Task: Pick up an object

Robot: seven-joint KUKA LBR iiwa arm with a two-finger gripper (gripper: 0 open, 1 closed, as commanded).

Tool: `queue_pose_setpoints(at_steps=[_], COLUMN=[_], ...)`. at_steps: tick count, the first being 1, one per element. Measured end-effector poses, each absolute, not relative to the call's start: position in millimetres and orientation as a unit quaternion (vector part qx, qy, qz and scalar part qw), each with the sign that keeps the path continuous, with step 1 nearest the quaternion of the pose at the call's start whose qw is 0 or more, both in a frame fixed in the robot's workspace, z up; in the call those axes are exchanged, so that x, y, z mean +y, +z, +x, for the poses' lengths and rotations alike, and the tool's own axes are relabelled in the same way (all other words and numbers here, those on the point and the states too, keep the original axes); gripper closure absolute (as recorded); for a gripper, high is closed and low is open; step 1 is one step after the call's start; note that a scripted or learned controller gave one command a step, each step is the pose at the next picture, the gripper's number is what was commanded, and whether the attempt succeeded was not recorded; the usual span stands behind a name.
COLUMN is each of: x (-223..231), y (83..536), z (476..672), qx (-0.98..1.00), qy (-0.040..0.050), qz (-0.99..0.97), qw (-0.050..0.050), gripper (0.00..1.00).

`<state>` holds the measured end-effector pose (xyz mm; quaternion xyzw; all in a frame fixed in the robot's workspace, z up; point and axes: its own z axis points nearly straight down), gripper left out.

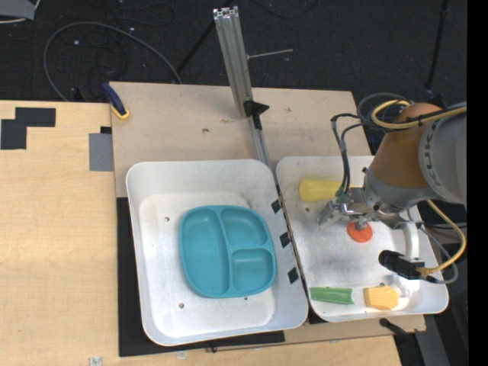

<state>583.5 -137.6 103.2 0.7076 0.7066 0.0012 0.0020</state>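
I see open floor mid right bin (427,300); a yellow cylinder (319,189), red piece (361,232), green block (331,296) and yellow block (381,298) crowd its edges. A teal tray (226,250) takes the left bin's (152,204) middle.

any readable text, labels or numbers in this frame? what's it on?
None readable.
Teal tray: plain, no print.
Yellow cylinder, red object, green block, yellow block: no markings visible.
Both bins, left and right: no labels.
Arm: no legible lettering; any marking is too small to tell.
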Motion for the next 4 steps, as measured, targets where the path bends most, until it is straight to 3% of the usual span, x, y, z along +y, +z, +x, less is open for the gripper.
queue_pose_setpoints(at_steps=[1, 4], x=[-138.4, -128.0], y=[109.4, 270.3], z=[581.3, 581.3], qx=[0.705, 0.708], qy=[-0.0011, 0.0006], qz=[0.709, 0.707], qw=[-0.001, 0.001], gripper=[1.00, 1.00])
